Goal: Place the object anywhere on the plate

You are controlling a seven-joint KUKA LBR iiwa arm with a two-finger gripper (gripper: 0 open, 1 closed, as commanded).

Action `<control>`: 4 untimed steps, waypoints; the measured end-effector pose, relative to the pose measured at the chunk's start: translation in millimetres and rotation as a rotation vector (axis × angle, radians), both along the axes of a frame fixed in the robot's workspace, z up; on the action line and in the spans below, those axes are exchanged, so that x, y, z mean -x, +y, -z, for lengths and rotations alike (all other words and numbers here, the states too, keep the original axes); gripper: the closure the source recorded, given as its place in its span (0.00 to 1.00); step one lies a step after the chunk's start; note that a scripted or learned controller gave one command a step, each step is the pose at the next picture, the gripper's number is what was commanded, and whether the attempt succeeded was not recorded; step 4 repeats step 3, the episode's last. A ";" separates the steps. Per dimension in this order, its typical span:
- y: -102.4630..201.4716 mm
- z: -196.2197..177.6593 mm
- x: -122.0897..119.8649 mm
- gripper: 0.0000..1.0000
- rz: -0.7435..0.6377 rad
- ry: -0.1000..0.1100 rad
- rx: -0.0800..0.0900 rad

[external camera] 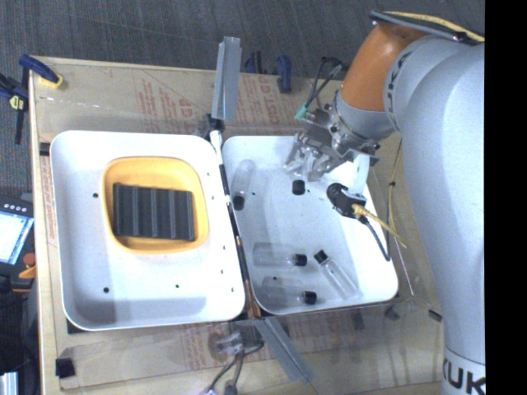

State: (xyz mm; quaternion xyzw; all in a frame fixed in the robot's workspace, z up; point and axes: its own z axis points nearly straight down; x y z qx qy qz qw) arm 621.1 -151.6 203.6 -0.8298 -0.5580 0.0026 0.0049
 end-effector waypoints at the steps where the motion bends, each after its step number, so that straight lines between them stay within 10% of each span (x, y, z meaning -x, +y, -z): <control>1: 67.3 -15.6 12.7 1.00 -0.103 -0.003 0.003; 2: 145.0 12.9 -1.2 1.00 -0.412 -0.004 0.001; 3: 144.6 12.7 -1.3 0.00 -0.411 -0.005 0.002; 4: 144.6 12.7 -1.3 0.00 -0.411 -0.005 0.002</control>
